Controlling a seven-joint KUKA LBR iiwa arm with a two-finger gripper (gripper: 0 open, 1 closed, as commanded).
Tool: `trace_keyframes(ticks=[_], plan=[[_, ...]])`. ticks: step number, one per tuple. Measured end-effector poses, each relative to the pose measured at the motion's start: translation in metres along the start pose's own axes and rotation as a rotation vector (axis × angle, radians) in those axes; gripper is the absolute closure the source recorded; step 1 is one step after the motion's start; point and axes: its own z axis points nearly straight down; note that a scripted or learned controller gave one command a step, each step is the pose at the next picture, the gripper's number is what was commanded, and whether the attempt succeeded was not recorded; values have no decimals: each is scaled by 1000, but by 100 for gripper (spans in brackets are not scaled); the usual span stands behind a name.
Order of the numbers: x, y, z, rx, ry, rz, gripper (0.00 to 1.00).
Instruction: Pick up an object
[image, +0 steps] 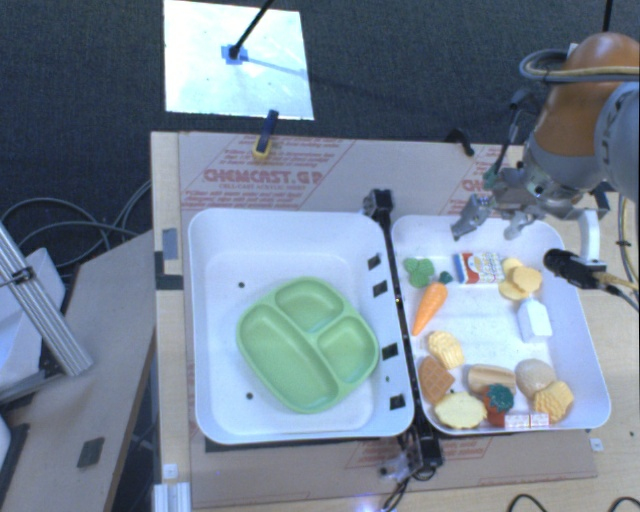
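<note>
My gripper (490, 222) hangs over the far edge of the right bin (580, 345), its two fingers spread open with nothing between them. Just below it lies a small red, white and blue carton (483, 267). To the carton's left sit a green broccoli piece (420, 270) and an orange carrot (430, 305); to its right is a yellow food piece (520, 281). Lower in the bin lie a white block (535, 320), a waffle-like piece (446, 350), a brown cookie (435, 379), a hot dog (490, 377) and a yellow corn piece (555, 401).
The left bin (230, 250) holds a light green divided plate (305, 342). A black divider with clips (392, 290) runs between the bins. The arm's black side part (572, 268) overhangs the right bin's far right corner. A yellow and blue clamp (265, 140) sits behind the bins.
</note>
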Motion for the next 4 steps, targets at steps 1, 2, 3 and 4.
trace_keyframes(ticks=[1,2,3,4], plan=[[0,3,-8,-13,-2,-2,0],[4,13,43,-12,-1,-6,0],[3,22,102,-10,-1,-6,0],[2,25,118,-19,-5,-6,0]])
